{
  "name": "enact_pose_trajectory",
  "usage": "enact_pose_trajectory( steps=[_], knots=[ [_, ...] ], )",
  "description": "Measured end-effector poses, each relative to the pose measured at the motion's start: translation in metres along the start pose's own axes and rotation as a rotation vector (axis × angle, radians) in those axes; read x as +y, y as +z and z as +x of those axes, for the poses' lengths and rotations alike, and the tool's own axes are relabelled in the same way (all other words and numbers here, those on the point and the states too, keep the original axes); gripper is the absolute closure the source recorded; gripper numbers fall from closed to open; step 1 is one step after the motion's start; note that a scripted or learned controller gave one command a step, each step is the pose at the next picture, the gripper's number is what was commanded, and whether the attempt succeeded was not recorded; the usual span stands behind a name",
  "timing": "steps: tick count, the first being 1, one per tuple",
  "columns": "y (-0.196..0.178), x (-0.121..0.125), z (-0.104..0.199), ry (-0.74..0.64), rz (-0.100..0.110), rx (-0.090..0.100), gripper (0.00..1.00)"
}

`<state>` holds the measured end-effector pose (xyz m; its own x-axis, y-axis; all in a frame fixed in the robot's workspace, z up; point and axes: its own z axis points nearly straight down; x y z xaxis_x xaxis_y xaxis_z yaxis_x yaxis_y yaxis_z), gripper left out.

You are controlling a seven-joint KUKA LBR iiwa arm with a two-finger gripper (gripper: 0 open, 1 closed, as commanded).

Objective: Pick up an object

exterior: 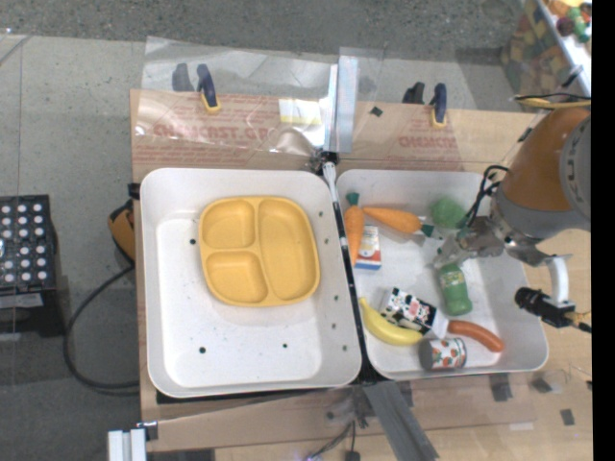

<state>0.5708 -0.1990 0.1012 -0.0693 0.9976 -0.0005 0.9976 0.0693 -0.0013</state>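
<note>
The approach step is judged in hand. The gripper (459, 248) is positioned just above the green bottle (454, 289), at the right bin's (533, 358) three o'clock. Finger state cannot be told. A descent is called for next.

Yellow divided plate (259, 251) in left bin (168, 353); gripper (459, 248) low in right bin (524, 353), just above a green bottle (455, 289), near a banana (389, 327).

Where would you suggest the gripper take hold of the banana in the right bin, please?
Probably across the middle of the banana, coming straight down from above. It lies flat on the bin floor, curved, its left end against the bin wall and the black-and-white spotted carton touching its upper side, so fingers closing across the narrow body near mid-length have most room.
</note>
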Motion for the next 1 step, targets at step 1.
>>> enact_pose_trajectory(
  steps=[1],
  knots=[
    [-0.0842,0.046,0.0812,0.015,-0.002,-0.001,1.0]
  ],
)
